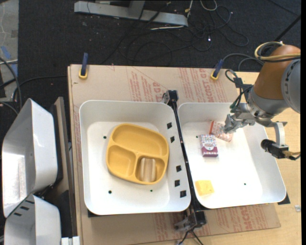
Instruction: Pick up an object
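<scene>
Claw (233,122) low in right bin (267,184), finger state could not be told | clear packet (221,131) touching it at 8 o'clock | purple box (209,145) just beside | yellow tray (137,153) in left bin (93,158).

The surface (158,86) is a tan cardboard-looking sheet with faded red print all over it, pinned at its far edge by two clamps, one yellow and blue (83,67) and another (217,71) further right. All around the surface it's dark carpet floor (43,43), speckled with bits. Black cables (210,28) snake beyond the far edge, next to a grey metal bar (129,12). White plastic tubs (28,148) sit left of the surface.
</scene>
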You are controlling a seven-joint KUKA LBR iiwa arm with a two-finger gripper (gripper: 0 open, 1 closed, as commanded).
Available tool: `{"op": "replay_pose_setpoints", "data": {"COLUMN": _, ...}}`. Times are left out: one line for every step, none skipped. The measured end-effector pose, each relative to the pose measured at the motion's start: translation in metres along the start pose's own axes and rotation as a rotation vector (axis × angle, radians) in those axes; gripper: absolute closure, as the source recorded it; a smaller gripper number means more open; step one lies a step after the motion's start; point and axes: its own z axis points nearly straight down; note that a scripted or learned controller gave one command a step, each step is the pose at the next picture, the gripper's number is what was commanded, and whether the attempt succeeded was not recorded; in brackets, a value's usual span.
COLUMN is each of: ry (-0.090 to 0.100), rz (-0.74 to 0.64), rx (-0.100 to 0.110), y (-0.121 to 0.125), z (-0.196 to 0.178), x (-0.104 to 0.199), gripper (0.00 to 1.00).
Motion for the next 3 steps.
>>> {"op": "replay_pose_setpoints", "data": {"ry": 0.0, "rz": 0.001, "rx": -0.002, "y": 0.002, "z": -0.043, "x": 0.001, "gripper": 1.0}}
{"op": "replay_pose_setpoints", "data": {"ry": 0.0, "rz": 0.0, "rx": -0.002, "y": 0.002, "z": -0.085, "x": 0.001, "gripper": 1.0}}
{"op": "replay_pose_setpoints", "data": {"ry": -0.001, "rz": -0.001, "rx": -0.004, "y": 0.004, "z": -0.137, "x": 0.001, "gripper": 1.0}}
